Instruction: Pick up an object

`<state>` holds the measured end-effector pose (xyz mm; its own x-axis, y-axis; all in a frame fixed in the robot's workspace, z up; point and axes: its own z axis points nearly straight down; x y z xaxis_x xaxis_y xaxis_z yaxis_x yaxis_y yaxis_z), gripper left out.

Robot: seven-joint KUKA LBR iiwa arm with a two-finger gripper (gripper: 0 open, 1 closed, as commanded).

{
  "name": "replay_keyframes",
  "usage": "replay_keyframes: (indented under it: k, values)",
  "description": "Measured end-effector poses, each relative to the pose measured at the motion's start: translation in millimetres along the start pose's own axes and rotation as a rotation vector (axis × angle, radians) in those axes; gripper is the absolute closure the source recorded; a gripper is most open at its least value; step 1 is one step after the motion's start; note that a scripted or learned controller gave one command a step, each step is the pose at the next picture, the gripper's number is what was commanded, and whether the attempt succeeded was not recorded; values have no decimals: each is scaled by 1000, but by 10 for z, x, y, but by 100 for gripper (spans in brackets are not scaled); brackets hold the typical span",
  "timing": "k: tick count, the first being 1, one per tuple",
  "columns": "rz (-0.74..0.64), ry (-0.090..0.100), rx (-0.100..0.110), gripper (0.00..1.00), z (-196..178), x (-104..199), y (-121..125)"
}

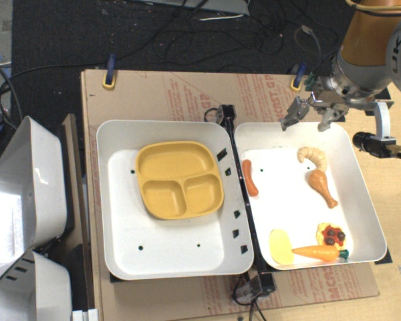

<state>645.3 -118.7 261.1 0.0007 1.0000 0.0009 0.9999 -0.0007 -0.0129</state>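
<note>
Claw [311, 116] hangs wide, holding nothing, above your right bin's [367, 199] far rim (arm [374, 25] cut off top right); croissant [312, 156] lies just below.

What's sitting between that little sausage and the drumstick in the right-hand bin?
Nothing: in the camera view, the stretch of white bin floor between the sausage and the drumstick is bare. The croissant lies just above that line, beside the drumstick.

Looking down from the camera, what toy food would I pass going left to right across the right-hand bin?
Sausage → pale yellow slice → croissant → drumstick → little pizza with berries. The carrot stretches under several of these, so I leave it out. The pincer hangs open above the bin's far rim.
</note>
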Motion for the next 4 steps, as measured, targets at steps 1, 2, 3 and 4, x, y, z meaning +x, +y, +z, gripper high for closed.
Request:
replay_keyframes:
  k: [1,2,3,4]
  values:
    - [-2,-2,-13,0,-81,3,19]
    - [0,-1,-9,0,372,46,-32]
    - [-2,-1,-9,0,861,136,-63]
    - [1,-1,-8,0,1429,81,-145]
